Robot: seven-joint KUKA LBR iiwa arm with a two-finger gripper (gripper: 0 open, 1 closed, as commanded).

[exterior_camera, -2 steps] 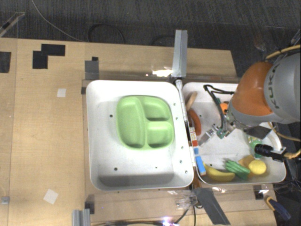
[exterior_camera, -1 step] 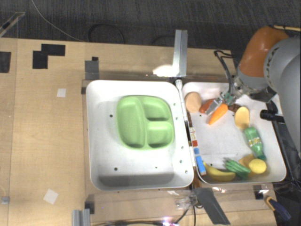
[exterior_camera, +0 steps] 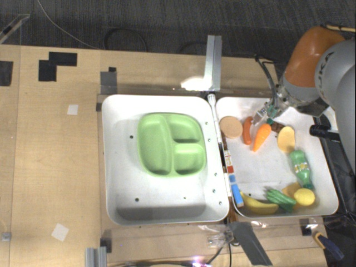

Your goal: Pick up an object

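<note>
My gripper (exterior_camera: 266, 117) hangs low over the far part of the right bin (exterior_camera: 328, 149), just above the thick end of an orange carrot (exterior_camera: 261, 138). A smaller red-orange piece (exterior_camera: 246, 132) lies next to the carrot on its left. Further left sits a round tan disc (exterior_camera: 231, 127). A yellow piece (exterior_camera: 286, 139) lies to the right of the carrot. The carrot rests on the bin floor, and nothing looks lifted.
A green bottle (exterior_camera: 300, 167), a lemon (exterior_camera: 304, 196), a green vegetable (exterior_camera: 281, 198) and a banana (exterior_camera: 258, 204) crowd the right bin's near corner. The left bin (exterior_camera: 117, 149) holds a green divided plate (exterior_camera: 169, 143). A metal post (exterior_camera: 213, 63) stands behind the bins.
</note>
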